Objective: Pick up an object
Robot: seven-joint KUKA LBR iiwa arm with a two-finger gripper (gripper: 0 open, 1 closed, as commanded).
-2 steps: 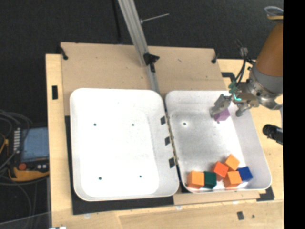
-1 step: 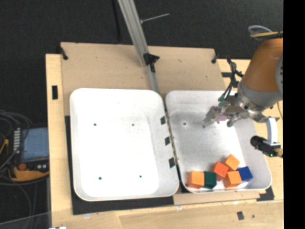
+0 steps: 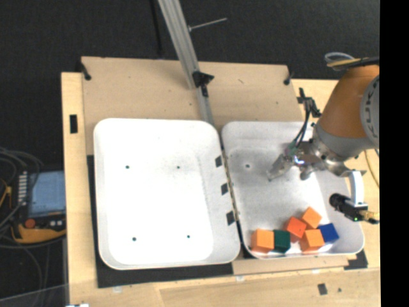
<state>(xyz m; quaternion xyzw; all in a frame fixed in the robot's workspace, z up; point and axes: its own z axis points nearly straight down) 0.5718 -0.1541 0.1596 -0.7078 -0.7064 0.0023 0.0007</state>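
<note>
The end effector (image 3: 285, 166) hangs low over the middle of the right bin (image 3: 255, 139); whether it is open or closed, I cannot tell, as it blurs. The arm (image 3: 348, 117) slants in from the right, partly cut off. Orange, green and blue blocks (image 3: 295, 233) cluster at the bin's near edge, well apart from it.

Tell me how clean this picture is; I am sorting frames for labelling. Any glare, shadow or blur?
Camera view: even light; the left bin looks bright, nearly washed out; a soft grey shadow lies in the right bin under the gripper, which looks slightly blurred; the blocks are sharp enough to tell colours.
</note>
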